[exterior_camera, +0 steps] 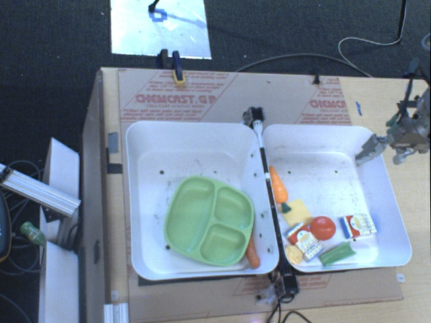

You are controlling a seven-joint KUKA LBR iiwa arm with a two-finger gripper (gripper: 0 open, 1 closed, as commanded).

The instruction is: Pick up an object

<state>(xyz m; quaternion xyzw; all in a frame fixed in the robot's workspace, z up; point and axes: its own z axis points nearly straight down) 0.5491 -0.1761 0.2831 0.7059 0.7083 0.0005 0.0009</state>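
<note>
At the right edge, the gripper [374,148] shows up as a cluster of pale grey metal, small and blocky. One slim grey finger [369,149] juts off it. Dark cabling and bracket pieces sit above it; finer detail is too blurred to make out.

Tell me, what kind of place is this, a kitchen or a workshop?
Most likely a robot test lab. Two white bins sit on a bench covered with protective sheeting, holding toy food such as a tomato and a green divided plate, while a robot arm reaches in.
</note>
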